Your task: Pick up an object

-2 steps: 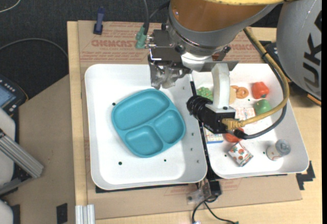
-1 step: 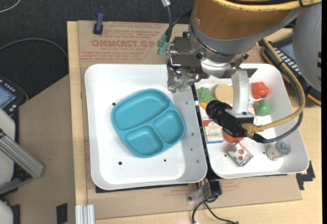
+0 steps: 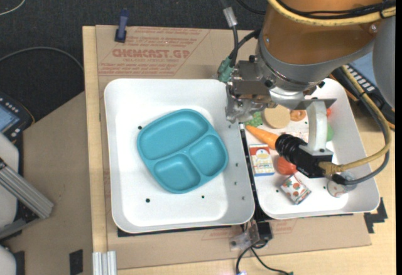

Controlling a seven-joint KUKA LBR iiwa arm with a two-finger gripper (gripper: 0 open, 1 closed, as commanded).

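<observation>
The right bin (image 3: pixel 361 195) holds several small items: an orange carrot (image 3: pixel 264 137), a white and red carton (image 3: pixel 262 161), a small patterned box (image 3: pixel 294 190), a tan round disc (image 3: pixel 276 118) and a red piece (image 3: pixel 286 166). My gripper (image 3: pixel 237 110) hangs low at the back left corner of this bin, by the wall shared with the left bin. It is just behind the carrot's tip and a small green piece (image 3: pixel 254 120). The wrist body hides its fingertips, and I see nothing held.
A blue three-compartment plate (image 3: pixel 182 149) lies in the middle of the left bin (image 3: pixel 119 142). Both bins rest on a cardboard sheet (image 3: pixel 151 51). The large orange and grey arm (image 3: pixel 320 10) overhangs the back of the right bin.
</observation>
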